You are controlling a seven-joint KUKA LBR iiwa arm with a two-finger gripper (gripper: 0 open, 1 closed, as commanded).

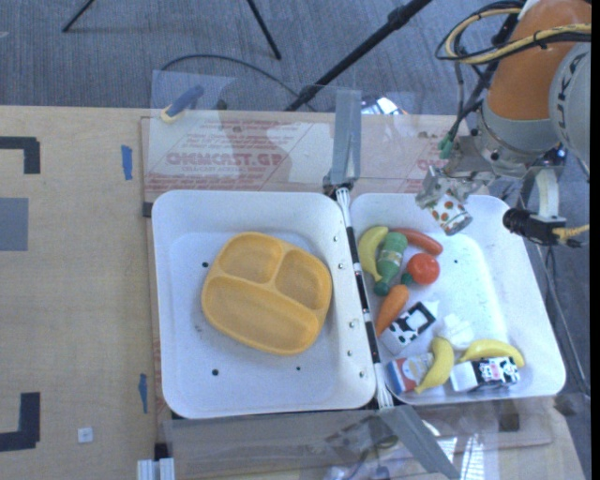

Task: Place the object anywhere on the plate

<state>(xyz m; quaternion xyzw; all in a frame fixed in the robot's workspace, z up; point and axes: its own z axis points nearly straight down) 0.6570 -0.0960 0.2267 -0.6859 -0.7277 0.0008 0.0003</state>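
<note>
Gripper point(448, 199), upper right of frame, grasps a spotted cup point(454, 215); the hold looks marginal; risk: cup drops before reaching yellow plate point(266, 292), centre-left.

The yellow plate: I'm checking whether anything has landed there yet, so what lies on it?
The yellow plate shows three bare compartments, nothing resting on them. What lies beneath it in the left bin is covered.

My arm point(553, 75) is grey with a broad orange band; yellow and black cables point(487, 28) loop beside it.
</note>
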